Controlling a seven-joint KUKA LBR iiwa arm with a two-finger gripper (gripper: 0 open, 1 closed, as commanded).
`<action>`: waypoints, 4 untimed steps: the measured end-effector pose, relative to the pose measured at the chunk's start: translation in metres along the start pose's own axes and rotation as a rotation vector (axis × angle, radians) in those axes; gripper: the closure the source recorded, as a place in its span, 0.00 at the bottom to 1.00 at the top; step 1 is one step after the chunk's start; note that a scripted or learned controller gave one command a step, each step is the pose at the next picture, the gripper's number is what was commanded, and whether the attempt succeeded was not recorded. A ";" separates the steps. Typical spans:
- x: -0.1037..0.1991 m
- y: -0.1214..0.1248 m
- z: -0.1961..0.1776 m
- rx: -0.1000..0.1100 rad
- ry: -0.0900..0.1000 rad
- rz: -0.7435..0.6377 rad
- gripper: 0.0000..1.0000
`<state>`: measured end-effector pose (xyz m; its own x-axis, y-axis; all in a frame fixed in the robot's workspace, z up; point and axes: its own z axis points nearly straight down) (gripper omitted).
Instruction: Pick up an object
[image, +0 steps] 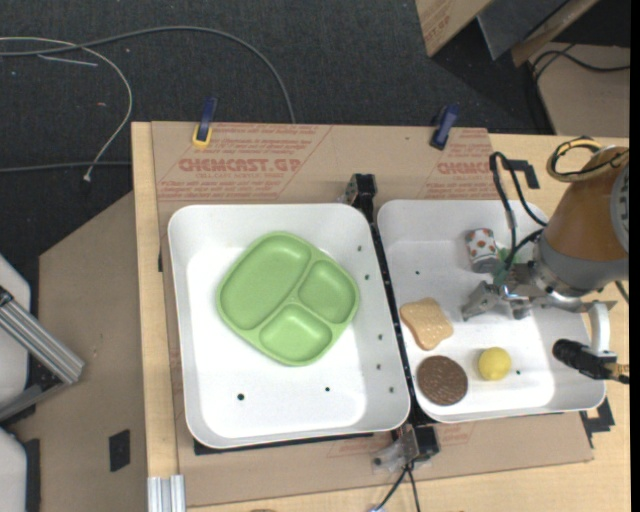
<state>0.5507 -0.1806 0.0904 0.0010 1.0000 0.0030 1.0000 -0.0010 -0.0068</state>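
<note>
Toast slice (427, 323) | just left of claw (478, 303) | claw grip unclear

"chemcast gp" printed on brown board (240, 160).

The robot arm (585, 235) is round and thick, with an orange band on top and a grey part below it. Black cables (512, 195) loop along its side. Its end effector (478, 305) is small, grey metal with thin parts.
</note>
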 end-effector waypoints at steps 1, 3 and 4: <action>0.001 0.000 0.006 -0.003 -0.001 -0.001 0.00; 0.002 0.003 -0.070 -0.012 -0.005 -0.002 1.00; -0.001 0.004 -0.135 -0.015 -0.006 -0.002 1.00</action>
<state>0.5558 -0.1820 0.2252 -0.0013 1.0000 -0.0028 1.0000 0.0013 0.0085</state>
